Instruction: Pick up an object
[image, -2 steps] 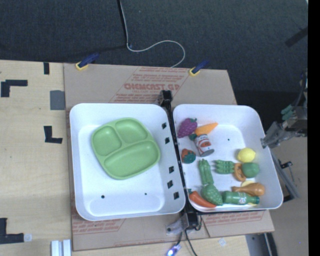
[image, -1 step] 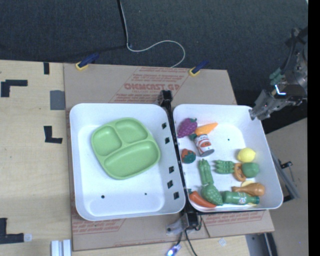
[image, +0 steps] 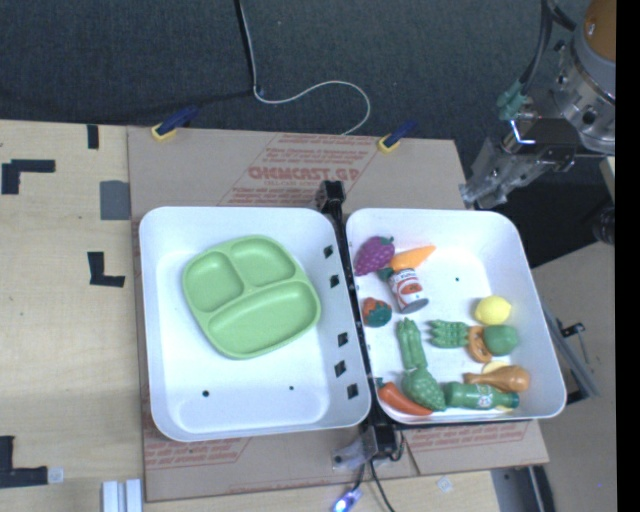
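The right bin (image: 520, 262) holds several toy foods: purple grapes (image: 373, 254), an orange carrot (image: 414, 256), a small red-and-white can (image: 407, 289), a yellow lemon (image: 492, 310), a green lime (image: 502, 339), a green cucumber (image: 410, 343), a brown drumstick (image: 506, 378) and a green bottle (image: 481, 398). My gripper (image: 492, 188) hangs above the bench just beyond the right bin's far right corner. It is open, with nothing between its fingers.
In the left bin (image: 160, 330) lies a green three-part plate (image: 252, 295). Both bins rest on a cardboard sheet (image: 290, 170). A white cable (image: 300, 95) runs across the dark floor behind. The arm's body (image: 590, 60) fills the top right.
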